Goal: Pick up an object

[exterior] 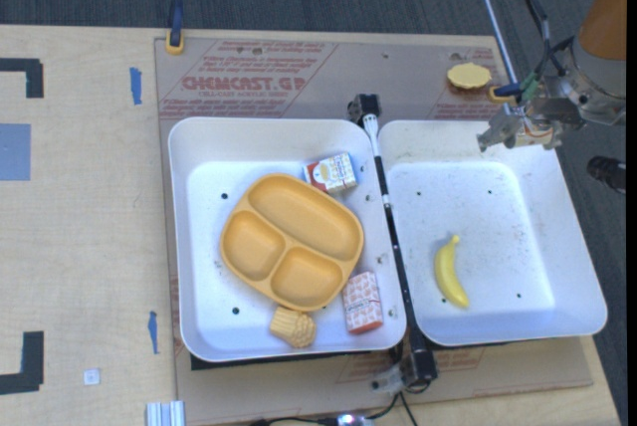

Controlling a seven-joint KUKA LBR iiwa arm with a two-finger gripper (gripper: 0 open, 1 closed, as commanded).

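Gripper (518, 127) hangs over right bin's (572, 245) far rim, open or closed unclear; banana (450, 273) lies nearer camera, lengthwise front-to-back.

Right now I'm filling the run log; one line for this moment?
claw: over right bin far rim | banana: lying in right bin, apart from claw | pick: not yet done

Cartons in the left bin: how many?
2: a milk carton at the divided plate's far edge, and a red-and-white carton at its near right. None appears hidden.
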